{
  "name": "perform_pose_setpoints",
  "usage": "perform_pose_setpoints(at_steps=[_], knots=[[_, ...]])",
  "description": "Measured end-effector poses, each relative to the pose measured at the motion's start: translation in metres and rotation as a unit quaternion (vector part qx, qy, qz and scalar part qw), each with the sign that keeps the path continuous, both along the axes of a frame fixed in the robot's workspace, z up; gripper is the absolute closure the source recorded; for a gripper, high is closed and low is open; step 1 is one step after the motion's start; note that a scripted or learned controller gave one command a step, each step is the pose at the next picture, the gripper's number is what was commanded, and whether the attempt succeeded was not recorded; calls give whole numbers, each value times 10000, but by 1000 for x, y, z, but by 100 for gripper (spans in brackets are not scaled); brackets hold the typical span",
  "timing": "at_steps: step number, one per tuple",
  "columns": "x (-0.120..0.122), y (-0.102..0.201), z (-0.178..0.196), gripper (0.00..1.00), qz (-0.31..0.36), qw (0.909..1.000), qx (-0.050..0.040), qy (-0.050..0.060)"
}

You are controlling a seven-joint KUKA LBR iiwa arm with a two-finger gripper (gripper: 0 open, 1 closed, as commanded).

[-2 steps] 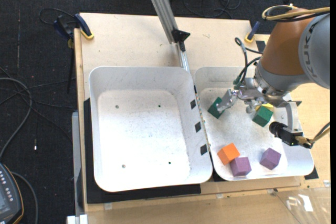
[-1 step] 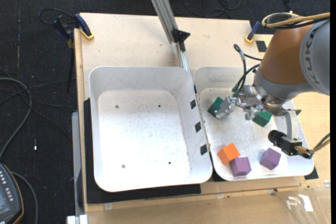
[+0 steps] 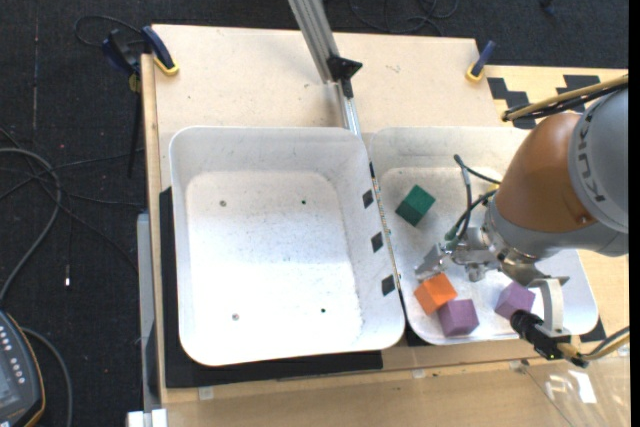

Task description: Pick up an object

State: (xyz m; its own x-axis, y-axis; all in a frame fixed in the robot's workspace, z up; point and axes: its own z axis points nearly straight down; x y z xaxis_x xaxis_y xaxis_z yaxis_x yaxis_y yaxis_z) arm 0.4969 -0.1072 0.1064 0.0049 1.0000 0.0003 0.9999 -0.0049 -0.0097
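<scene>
1. In the camera view, our pincer (image 3: 437,262) hangs low in the right bin (image 3: 560,315); we cannot tell how wide it stands.
2. The orange cube (image 3: 435,293) lies just beside it at six o'clock, nearest of all; the purple cube (image 3: 459,317) sits beyond, the green cube (image 3: 415,205) at eleven o'clock.

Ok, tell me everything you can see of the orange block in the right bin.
The orange block is a small, matte cube-like piece, plain orange and unmarked, resting on the floor of the right bin near its front left. It sits turned at a slant to the bin's walls. A purple block lies right against its lower right side. The tool hangs just above it; contact can't be judged.
</scene>
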Motion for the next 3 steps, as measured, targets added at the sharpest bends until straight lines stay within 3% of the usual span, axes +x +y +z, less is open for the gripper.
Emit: perform_pose_setpoints(at_steps=[1,2,3], knots=[[50,1,-11,0,40,10000,-7,-63],[132,-10,-10,0,46,10000,-12,-84],[180,-21,-10,0,50,10000,-10,-77]])
